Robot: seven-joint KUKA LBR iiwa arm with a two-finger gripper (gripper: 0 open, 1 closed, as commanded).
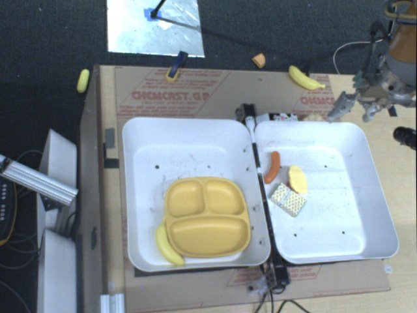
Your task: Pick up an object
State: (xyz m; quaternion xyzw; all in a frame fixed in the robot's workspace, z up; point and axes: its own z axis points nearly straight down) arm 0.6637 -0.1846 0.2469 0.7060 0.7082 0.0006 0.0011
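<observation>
At upper right of the frame, above the right bin's [374, 175] far corner, the pincer [357, 105] hangs spread, pinching nothing. In that bin's left part lie an orange sausage [272, 166], a yellow piece [298, 179] and a patterned block [288, 200], close together.

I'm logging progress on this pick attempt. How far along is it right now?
Nothing looks picked yet. The gripper hangs above the far right corner of the right bin, fingers spread with nothing between them. The orange sausage, yellow piece and patterned block lie in that bin near its left wall. Left to do: move over one, descend, close and lift.
</observation>
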